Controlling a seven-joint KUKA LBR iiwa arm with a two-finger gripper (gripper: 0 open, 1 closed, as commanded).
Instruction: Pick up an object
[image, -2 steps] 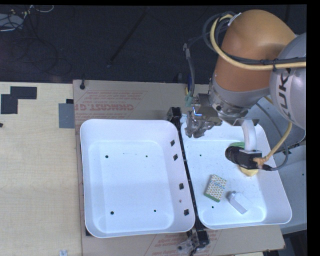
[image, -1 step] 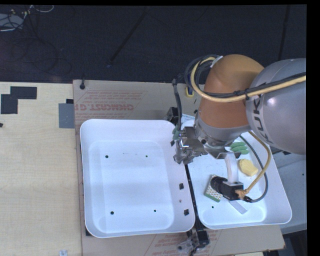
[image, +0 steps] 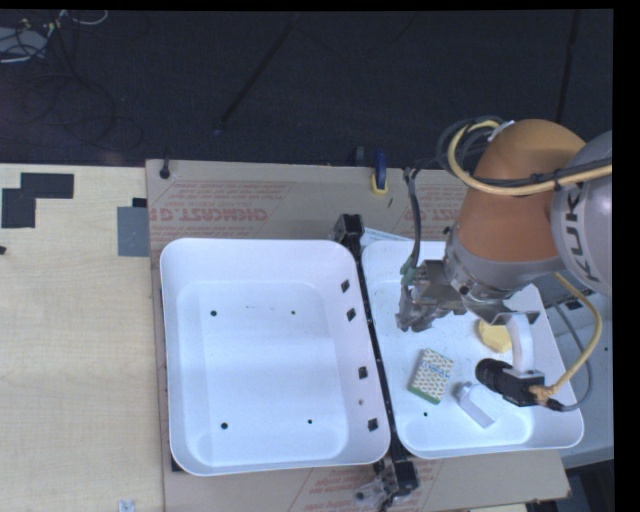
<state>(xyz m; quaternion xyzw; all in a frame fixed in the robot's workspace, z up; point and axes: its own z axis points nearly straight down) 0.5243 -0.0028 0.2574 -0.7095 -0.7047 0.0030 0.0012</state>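
My gripper (image: 415, 318) hangs low in the right bin (image: 420, 440), in its middle left part, beneath the orange wrist band. A small patterned green-and-white packet (image: 431, 375) lies on the bin floor just below and right of the gripper, apart from it. A yellow object (image: 492, 335) lies to the right, partly hidden by the wrist bracket. A small pale block (image: 475, 404) rests near the bin's front right. I see nothing between the fingers.
The left bin (image: 185, 300) stands beside the right one, with black clips (image: 362, 372) along the wall between them. Both bins rest on a cardboard sheet (image: 250, 205) on the wooden bench. The arm's body covers the right bin's far right part.
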